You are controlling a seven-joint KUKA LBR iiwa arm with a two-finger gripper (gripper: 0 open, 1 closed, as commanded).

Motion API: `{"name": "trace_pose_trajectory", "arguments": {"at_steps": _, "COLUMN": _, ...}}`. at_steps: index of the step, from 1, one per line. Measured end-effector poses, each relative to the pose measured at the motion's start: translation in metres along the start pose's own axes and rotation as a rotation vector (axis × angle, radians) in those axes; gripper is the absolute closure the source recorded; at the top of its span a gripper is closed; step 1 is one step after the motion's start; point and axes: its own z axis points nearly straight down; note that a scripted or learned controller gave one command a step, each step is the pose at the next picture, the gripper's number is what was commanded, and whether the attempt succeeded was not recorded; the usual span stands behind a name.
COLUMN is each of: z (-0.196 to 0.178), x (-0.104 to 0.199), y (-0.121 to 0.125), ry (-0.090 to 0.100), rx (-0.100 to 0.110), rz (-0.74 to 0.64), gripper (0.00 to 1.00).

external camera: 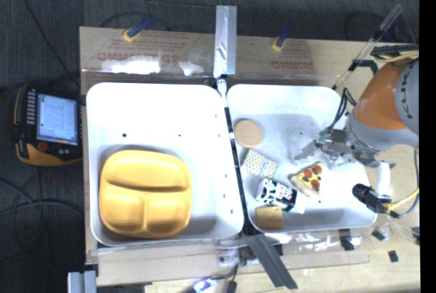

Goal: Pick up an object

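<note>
Orange-topped pizza slice toy [310, 178] lies just beside the claw [325, 147]; probably light, stiff, thin, best pinched across its edges. Claw opening: cannot tell.

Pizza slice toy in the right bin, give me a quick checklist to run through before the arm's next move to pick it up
1. Target in sight: ok. The pizza slice toy lies flat in the right bin.
2. Gripper near target: ok. The gripper sits just above and right of the slice in the camera view.
3. Slice between the fingers: not ok. It lies apart from the gripper, on the bin floor.
4. Room around the slice: cannot tell. The black and white patterned piece lies close on its left; the gap looks small.
5. Other objects out of the way: ok. The round tan disc and the large yellow block in the left bin are well off.
</note>
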Motion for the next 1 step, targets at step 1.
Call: {"name": "trace_pose_trajectory", "arguments": {"at_steps": 1, "z": 0.0036, "x": 0.0115, "y": -0.0303, "ry": -0.011, "rx": -0.023, "rz": -0.002, "gripper": 0.0}}
